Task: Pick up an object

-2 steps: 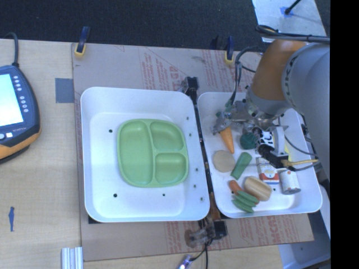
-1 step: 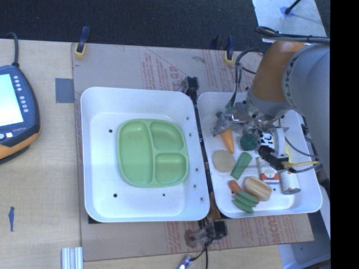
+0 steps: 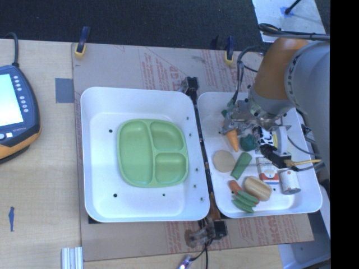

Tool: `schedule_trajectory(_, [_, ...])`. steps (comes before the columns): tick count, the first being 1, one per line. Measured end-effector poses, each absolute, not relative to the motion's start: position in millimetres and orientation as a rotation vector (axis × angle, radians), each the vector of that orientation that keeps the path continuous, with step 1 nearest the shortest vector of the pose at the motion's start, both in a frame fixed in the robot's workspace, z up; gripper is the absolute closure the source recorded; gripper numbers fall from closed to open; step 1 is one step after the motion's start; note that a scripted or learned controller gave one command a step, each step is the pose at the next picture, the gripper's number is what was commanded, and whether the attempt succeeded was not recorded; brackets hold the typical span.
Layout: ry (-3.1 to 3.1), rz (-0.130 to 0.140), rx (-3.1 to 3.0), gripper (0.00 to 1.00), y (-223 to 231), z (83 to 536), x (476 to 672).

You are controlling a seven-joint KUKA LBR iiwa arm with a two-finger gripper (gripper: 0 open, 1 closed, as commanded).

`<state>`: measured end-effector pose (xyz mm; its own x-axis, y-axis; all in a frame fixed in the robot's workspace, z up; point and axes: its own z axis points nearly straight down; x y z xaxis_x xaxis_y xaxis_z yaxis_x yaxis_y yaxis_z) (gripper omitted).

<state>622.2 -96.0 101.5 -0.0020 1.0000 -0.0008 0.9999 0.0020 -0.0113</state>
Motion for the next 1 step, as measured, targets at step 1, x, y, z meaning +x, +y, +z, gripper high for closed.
schedule_trajectory(1, [-2.225,0.001,-2.215,1.00,-28.2,192.8,624.8])
